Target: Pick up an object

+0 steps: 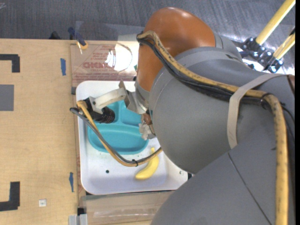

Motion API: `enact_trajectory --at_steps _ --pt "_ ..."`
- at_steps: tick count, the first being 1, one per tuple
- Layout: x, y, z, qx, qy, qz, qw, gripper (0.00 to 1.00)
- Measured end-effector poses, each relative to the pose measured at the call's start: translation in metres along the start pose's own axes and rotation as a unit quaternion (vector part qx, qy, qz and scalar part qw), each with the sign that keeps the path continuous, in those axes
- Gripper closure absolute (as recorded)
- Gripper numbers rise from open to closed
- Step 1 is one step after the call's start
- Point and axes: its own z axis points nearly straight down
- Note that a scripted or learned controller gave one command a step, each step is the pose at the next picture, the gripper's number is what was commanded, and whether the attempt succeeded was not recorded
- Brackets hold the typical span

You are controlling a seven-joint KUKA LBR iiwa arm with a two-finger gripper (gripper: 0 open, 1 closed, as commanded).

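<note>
Yellow plastic is seen at 5 o'clock in the white bin [93, 184]: 1 banana [148, 168], probably light, stiff and slick, best taken across its middle. A turquoise tray [118, 137] lies beside it. The gripper's [140, 118] opening cannot be told.

Grey carpeted floor [70, 3] lies behind a light wooden bench [33, 139].

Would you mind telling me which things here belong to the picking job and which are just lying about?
Job: arm, white bin, teal tray, banana.
Lying about: blue tape on the bench, yellow poles.
</note>
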Motion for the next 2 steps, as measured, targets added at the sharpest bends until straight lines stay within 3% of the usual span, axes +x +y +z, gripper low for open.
enact_trajectory --at_steps 1,2 --pt "-0.003 0.002 0.061 -0.003 -0.007 0.01 0.9999 1.0" --pt "-0.002 0.0 0.219 0.001 -0.003 -0.028 0.9996 1.0"
